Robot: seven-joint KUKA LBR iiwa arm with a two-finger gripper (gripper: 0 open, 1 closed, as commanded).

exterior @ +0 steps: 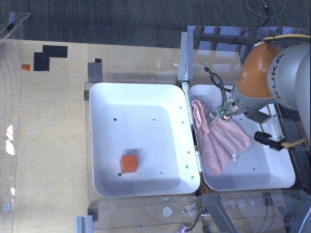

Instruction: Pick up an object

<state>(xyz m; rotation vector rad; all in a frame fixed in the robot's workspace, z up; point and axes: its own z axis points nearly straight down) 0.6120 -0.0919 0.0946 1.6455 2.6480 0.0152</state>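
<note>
In the right half of the frame: right bin (272,178), white and shallow, holding a pink cloth (221,142) that lies spread over its left part, one edge draped up against the divider between the bins. Gripper (221,113) — set at the cloth's upper edge, just right of the bunched fold, apparently touching the fabric; how wide the hand stands cannot be told from this angle, nor whether any cloth sits inside it. Arm (272,76), grey with an orange band, reaches in from the right above the bin.

In the centre of the frame: left bin (136,101), white, with a small orange block (129,163) lying near its lower left, well apart from the gripper.

Handling note — the cloth looks the likelier target. A good pinch would likely gather a raised fold, not flat fabric, then lift straight up, slowly, so the trailing cloth clears the divider.
</note>
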